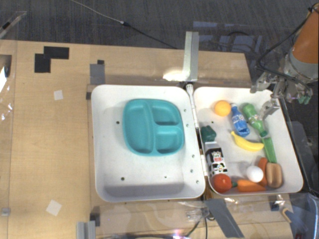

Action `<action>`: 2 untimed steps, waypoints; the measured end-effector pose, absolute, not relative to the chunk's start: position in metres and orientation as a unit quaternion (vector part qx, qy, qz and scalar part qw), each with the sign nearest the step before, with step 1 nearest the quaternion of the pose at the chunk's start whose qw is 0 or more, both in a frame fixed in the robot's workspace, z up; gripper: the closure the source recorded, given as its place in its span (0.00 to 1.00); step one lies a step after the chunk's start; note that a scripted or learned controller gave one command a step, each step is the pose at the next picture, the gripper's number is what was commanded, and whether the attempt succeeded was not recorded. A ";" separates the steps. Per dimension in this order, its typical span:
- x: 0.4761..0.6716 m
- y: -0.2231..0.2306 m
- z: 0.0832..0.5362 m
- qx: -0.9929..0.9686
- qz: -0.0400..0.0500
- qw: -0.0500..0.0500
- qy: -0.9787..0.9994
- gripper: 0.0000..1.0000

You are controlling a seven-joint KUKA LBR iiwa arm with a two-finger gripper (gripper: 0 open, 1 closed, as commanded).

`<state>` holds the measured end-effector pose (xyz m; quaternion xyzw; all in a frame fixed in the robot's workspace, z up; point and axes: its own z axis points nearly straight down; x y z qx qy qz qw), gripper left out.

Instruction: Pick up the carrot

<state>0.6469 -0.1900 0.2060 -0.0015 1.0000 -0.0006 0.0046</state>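
- Bench (50, 148): pale wood surface bearing 2 shallow white bins side by side, with black patches near its far left corner.
- Left bin (107, 183): holds 1 item, a teal divided tray (152, 127) with 3 compartments, lying flat near the bin's middle.
- Right bin (291, 171): holds all the loose toy food and small goods.
- Arm (305, 46): grey with an orange band, entering at the upper right, poised over the far right corner of the right bin.
- Gripper (271, 106): hangs above the far right part of the right bin, close to the green bottle (253, 118); nothing is seen between its fingers, and whether they are spread or closed cannot be told from this angle.
- Far half of the right bin: an orange (222, 108), a blue bottle (239, 122), a banana (246, 143) and a long green vegetable (269, 149) along the right wall.
- Left wall of the right bin: a dark green block (207, 133) and a small printed box (216, 161).
- Near half of the right bin: a tomato (222, 182), a white egg (255, 174) and a hot dog bun (273, 175).
- Carrot (250, 185): lies flat along the near wall of the right bin, between the tomato and the bun, just in front of the egg and touching or nearly touching it.
- Progress, as judged: the carrot is untouched and well apart from the gripper; the approach, descent, grasp and lift all remain to be done.
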 end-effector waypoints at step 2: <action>0.644 -0.097 0.089 -0.080 0.000 0.006 0.997 0.00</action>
